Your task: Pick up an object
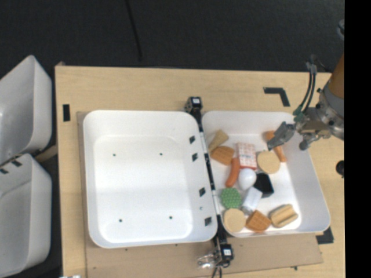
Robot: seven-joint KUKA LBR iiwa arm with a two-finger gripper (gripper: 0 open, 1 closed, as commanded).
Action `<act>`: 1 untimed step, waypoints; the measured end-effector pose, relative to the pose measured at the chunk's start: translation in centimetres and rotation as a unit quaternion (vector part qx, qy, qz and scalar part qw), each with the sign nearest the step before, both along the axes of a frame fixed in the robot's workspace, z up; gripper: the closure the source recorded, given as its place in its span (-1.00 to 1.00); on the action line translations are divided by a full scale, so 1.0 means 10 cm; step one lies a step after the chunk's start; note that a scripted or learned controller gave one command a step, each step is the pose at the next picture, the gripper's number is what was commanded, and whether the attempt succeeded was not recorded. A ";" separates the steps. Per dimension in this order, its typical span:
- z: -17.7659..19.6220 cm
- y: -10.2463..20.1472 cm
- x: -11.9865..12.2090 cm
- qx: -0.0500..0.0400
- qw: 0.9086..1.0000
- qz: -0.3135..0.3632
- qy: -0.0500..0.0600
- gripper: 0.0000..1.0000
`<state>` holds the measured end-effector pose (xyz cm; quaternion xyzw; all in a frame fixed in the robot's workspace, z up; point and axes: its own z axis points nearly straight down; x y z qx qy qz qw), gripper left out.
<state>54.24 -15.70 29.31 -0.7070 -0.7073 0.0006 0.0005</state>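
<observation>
wooden bench (145, 88) bears two white bins (145, 178), dark floor (174, 22) around.

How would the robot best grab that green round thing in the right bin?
Probably from straight above, pinching the green disc across its edge. It lies flat near the bin's left wall, with a tan round piece just below and a white lump above right, so its free left and right edges suit the hand best.
</observation>
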 end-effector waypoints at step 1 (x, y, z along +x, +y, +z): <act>-1.02 0.43 0.30 0.001 1.000 0.002 0.005 -1.00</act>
